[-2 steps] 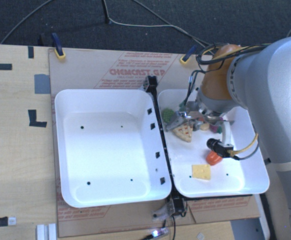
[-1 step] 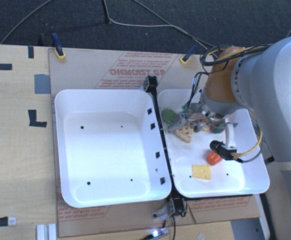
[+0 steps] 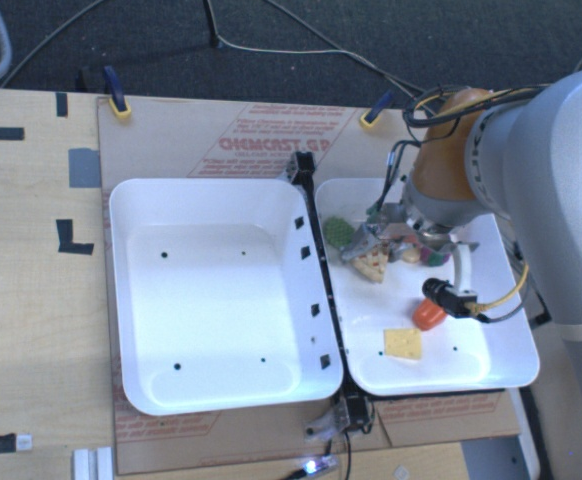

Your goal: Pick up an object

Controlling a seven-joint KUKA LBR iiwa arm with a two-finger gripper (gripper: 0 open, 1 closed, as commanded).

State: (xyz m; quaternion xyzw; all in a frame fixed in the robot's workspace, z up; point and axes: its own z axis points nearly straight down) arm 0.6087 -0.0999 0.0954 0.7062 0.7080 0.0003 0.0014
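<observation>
Toys to pick: small pile in the right bin, near the wall shared with the left bin.
Green toy: at the top of the pile, right beside the shared wall.
Tan spotted piece: just below the green toy, touching the gripper tip or very close to it.
Pink and dark bits: further from the shared wall, tucked under the wrist, hard to name.
Gripper: down low in the pile, between the green toy and the tan spotted piece.
Jaws: cannot tell if open or closed; too small and blurry.
Job so far: nothing lifted as far as can be seen; no toy seen between the fingers.
Still to do: close on one toy, then lift it free of the bin.
Red toy: below the pile, well apart from the shared wall, beside a black plug on the arm's cable.
Yellow square: lower still, lying flat and alone.
In the way: toys packed tight together, so likely hard to grab just one; shared wall close on one side.
Around: brown board under both bins, cables on the dark floor above.
</observation>
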